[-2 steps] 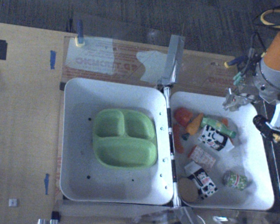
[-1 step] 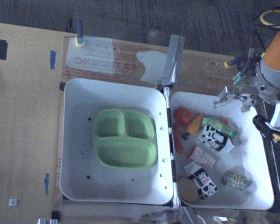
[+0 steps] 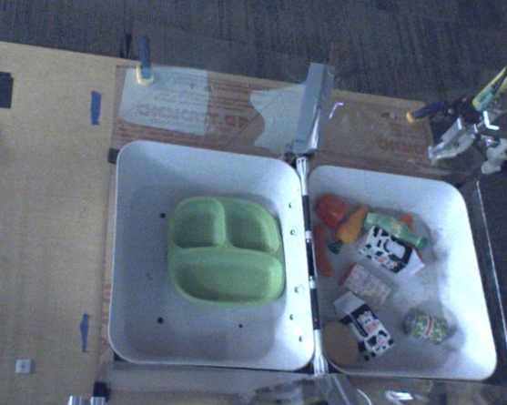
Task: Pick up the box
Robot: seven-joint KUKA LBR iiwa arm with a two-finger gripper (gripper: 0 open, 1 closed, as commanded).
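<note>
The right bin holds several small items. A black-and-white cow-print box with a green top lies near the bin's middle. A smaller cow-print carton lies toward the front, and a flat pinkish box sits between them. My gripper hangs above the bench beyond the right bin's far right corner, well away from the boxes. Its pale fingers stand apart with nothing between them.
The left bin carries a green divided plate. In the right bin there are also red pieces, an orange carrot shape, a small can and a brown disc. A metal divider stands behind the bins.
</note>
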